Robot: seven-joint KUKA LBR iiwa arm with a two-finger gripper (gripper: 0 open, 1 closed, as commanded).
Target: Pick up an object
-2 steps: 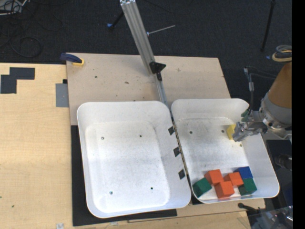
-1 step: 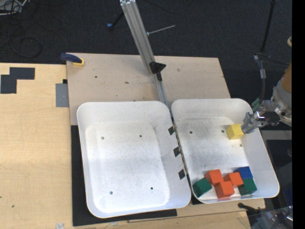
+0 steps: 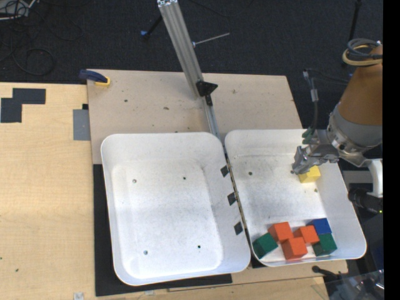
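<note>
**Tool over yellow block, right bin**

Dark floor surrounds the setup on the far side, with cables lying on it. Pale wood table (image 3: pixel 37 186) occupies the left; a tan board (image 3: pixel 250 102) lies under the far edges of the two bins. An aluminium rail (image 3: pixel 181 39) rises at a slant from a black bracket between the bins, near their far ends. A small blue-and-yellow clamp (image 3: pixel 95 77) sits at the board's far left corner.

Left bin (image 3: pixel 119 167): white, speckled with grey scuffing. Right bin (image 3: pixel 262 149): same type, touching the left bin along the shared edge, where three black clips show.

Arm enters from the right, orange band above grey wrist. Tool (image 3: pixel 304 165) points down over the far right part of the right bin. Directly beside its tip, on the near side, is a yellow block (image 3: pixel 310 175) (partly covered by the tool, so contact cannot be confirmed). Whether the fingers are spread or closed cannot be told from this angle, and the block is not visibly between them.

Remaining blocks cluster in the near right corner of the right bin, well apart from the tool: three orange blocks (image 3: pixel 294 237) packed together, a blue block (image 3: pixel 321 226) just beyond them to the right, a green block (image 3: pixel 265 245) at the cluster's left end, and a second green block (image 3: pixel 325 246) at its right end.
</note>
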